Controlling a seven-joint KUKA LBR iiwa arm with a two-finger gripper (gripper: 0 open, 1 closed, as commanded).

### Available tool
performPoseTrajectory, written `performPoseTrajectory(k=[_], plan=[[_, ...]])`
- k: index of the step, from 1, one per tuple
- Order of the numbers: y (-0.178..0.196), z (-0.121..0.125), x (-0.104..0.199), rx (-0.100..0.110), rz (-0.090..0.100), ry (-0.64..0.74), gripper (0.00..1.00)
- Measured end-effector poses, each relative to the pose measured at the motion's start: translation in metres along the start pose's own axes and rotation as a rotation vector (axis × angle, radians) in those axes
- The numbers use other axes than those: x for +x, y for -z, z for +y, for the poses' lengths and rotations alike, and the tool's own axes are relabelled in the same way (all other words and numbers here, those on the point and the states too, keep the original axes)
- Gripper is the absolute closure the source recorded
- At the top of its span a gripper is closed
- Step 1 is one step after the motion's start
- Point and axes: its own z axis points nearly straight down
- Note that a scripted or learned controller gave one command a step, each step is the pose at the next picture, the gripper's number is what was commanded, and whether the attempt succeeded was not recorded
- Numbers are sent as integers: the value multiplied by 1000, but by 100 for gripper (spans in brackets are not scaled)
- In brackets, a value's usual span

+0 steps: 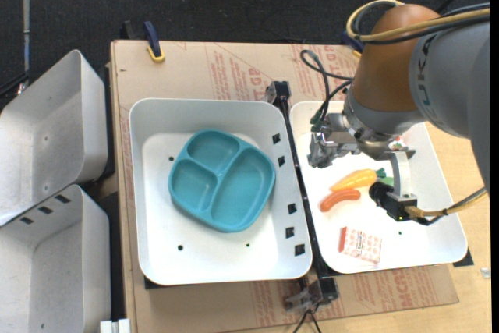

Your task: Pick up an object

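The arm (421, 66) reaches in from the right over the right bin (444, 246); its gripper (321, 154) hangs above that bin's left part, near the divider, and I cannot tell its state; a yellow pepper-like toy (355, 179) and an orange one (341, 200) lie just beside each other mid-bin; a small red-and-white packet (360, 243) lies nearer the front; a teal divided plate (223, 180) rests in the left bin (156, 246)

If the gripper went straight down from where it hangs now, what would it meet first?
Probably the bare white floor of the right bin, up and left of the yellow pepper and orange carrot. The gripper seems to point there, though depth is unclear.
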Motion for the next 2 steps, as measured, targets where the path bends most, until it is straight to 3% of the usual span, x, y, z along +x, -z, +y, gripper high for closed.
performPoseTrajectory(k=[2], plan=[[15, 54, 93, -3, 0, -1, 100]])
